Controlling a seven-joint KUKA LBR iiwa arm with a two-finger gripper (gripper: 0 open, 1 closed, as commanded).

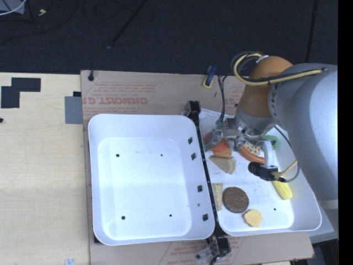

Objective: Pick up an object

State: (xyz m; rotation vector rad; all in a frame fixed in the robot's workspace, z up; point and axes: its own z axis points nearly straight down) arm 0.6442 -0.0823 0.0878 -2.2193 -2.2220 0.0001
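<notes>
Where the grey arm [311,109] reaches in from the right, its hand [229,134] sits low over the far end of the right bin [295,217], and whether it is open or closed cannot be told from this angle, nor whether it has hold of anything. Just beside the hand, on its near side, lies an orange-red piece [220,149], touching a pale wedge [224,164] below it. To their right lies a long red-and-orange piece [251,154]. Nearer the front of the same bin are a brown round disc [235,199], with a tan flat piece [217,196] at its left against the bin wall, and a small yellow lump [253,218] just beside it in front. A yellow corn cob [283,190] lies apart towards the right. The left bin [143,175] stands alongside on the desk [38,175].
</notes>
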